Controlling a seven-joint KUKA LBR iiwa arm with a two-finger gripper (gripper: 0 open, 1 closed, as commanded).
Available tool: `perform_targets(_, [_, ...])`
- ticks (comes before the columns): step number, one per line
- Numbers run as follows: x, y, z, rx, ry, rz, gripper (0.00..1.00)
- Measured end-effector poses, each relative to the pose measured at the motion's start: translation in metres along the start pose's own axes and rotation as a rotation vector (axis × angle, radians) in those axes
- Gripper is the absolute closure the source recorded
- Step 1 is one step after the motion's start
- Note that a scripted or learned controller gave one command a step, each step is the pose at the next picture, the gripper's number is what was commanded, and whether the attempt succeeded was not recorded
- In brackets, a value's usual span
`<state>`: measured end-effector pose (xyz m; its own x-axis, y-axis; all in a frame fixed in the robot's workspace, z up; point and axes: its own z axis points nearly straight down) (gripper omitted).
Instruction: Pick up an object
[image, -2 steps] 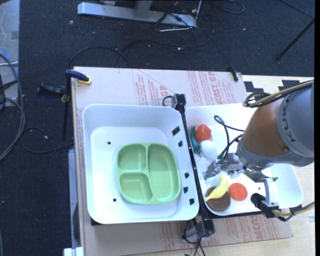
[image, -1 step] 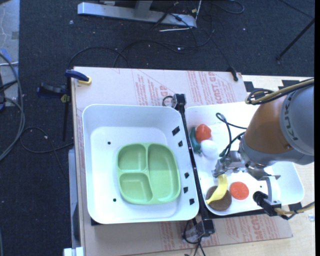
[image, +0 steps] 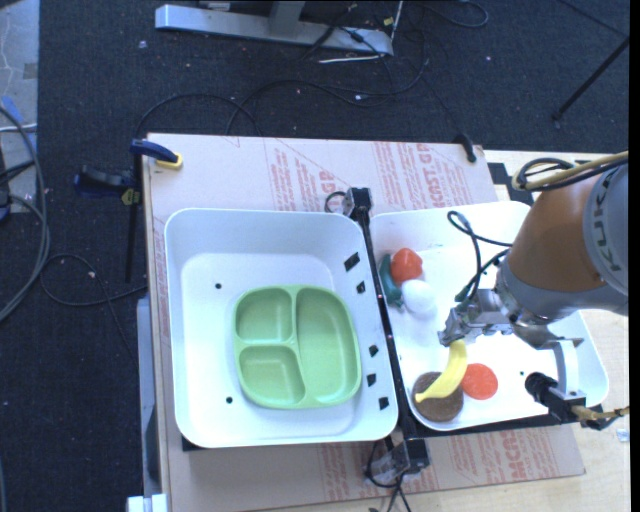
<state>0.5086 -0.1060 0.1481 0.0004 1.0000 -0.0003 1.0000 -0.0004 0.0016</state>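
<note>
The right bin (image: 590, 375) holds a yellow banana (image: 449, 375), a brown round piece (image: 437, 396), an orange-red disc (image: 480, 381), a red-orange piece (image: 405, 265), a white egg-like ball (image: 418, 297) and a teal piece (image: 389, 283). My gripper (image: 461, 333) hangs low over the bin, right at the banana's upper end. The banana lies slanted, its lower end resting on the brown piece. The wrist body covers the fingertips.
The left bin (image: 200, 250) holds a green divided plate (image: 297, 346). A black divider with clips (image: 375, 320) runs between the bins. Cables loop over the right bin's back (image: 470, 235). A blue clamp (image: 155, 153) grips the board's far left corner.
</note>
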Motion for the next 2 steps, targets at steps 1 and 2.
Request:
perform_targets(1, [0.005, 0.001, -0.061, -0.003, 0.0, -0.001, 1.0])
perform_targets(2, [0.005, 0.002, -0.103, -0.002, 0.0, -0.001, 1.0])
